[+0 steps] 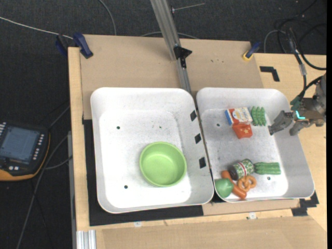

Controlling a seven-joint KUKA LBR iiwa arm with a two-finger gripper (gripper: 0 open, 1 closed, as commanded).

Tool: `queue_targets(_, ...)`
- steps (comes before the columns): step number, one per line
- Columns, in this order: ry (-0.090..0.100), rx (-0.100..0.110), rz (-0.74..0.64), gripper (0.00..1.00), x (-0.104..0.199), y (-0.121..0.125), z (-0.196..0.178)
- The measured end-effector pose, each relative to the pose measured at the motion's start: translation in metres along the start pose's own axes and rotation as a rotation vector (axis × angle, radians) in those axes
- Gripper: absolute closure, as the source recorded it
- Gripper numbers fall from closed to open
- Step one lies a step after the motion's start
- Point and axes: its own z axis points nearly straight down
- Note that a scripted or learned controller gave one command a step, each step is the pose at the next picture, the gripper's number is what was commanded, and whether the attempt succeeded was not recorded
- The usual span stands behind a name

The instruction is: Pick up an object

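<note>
Dark carpet floor (pixel 31 56) all around, cables looping across it, and a handheld control pendant (pixel 18 149) with a lit screen lying at the far left. In the middle sits the tan worktop (pixel 129 61), with blue clamps at its upper left corner (pixel 82 44) and one more, blue and yellow, near the upper right (pixel 251 50). A slanted metal rail (pixel 167 25) comes down from the top and ends between the two bins.

Left bin (pixel 104 102) — white, shallow, and holding just one thing: a lime green bowl (pixel 163 163), upright, sitting toward the lower right of the bin floor.

Right bin (pixel 290 180) is the busy one. Up top, a small red-and-white carton (pixel 239 119) with a ridged green piece (pixel 258 115) just beside it on its right. Down low, a cluster: a small patterned can (pixel 241 167) lying next to another ridged green piece (pixel 267 167), an orange pretzel-shaped toy (pixel 246 183) below them, and a green rounded object (pixel 223 187) touching the bin's lower left corner. The two groups are well apart.

The hand (pixel 280 124) comes in from the right, over the right bin's right rim, level with the carton — its dark fingers look slightly spread, nothing between them. It is near the ridged green piece but clear of it.
</note>
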Motion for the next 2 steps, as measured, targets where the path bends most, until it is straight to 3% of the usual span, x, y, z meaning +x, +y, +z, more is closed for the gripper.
queue_targets(1,0.0,0.0,0.0,0.0,0.0,0.0,0.0)
queue_targets(2,0.001,0.005,0.0,0.0,0.006,-0.007,0.058)
